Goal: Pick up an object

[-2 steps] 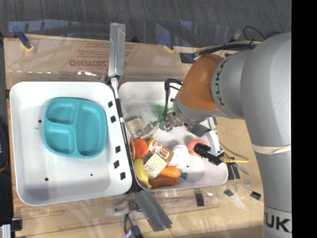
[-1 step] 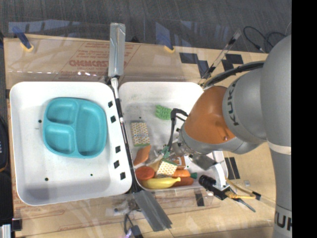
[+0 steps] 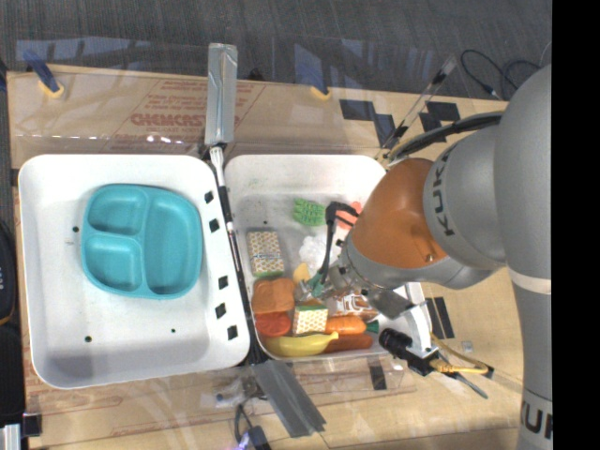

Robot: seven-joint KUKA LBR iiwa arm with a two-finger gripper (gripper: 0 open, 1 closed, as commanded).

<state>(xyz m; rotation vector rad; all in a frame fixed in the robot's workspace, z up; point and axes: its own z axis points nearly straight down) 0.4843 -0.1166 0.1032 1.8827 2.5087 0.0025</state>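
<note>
My gripper [image 3: 328, 284] is down in the right bin [image 3: 281, 178], among a pile of toy food at its near side; the wrist and orange band hide its fingertips. Around it lie a yellow banana [image 3: 298, 345] along the near wall, an orange-red piece [image 3: 274, 298], a cracker-like square [image 3: 310, 322], a waffle-patterned block [image 3: 265, 251], a green leafy piece [image 3: 308, 213] farther back and a white crumpled item [image 3: 310, 247]. Nothing shows between the fingers.
The left bin [image 3: 56, 345] holds a teal divided plate [image 3: 142, 239] in its far half. A grey metal bar [image 3: 221, 92] stands along the divider between the bins. The arm covers the right bin's right side.
</note>
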